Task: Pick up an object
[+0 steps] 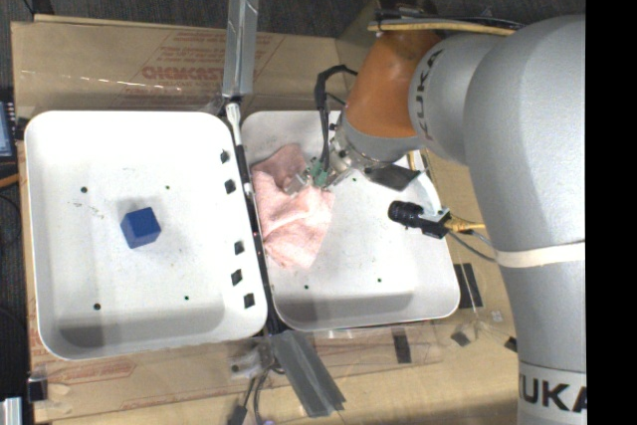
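Pink crumpled cloth [292,209] is lying in right white bin [428,299]; tool [317,176] is pressing onto its top edge, prob. for grasp; finger state: can't tell.

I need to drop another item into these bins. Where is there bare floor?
Left bin: floor is bare all round the blue cube. Right bin: bare along the front wall, right of the pink cloth. The cloth's upper end is crowded by the gripper.

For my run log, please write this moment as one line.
gripper: down at pink cloth | right bin | blue cube: left bin | grasp: unclear
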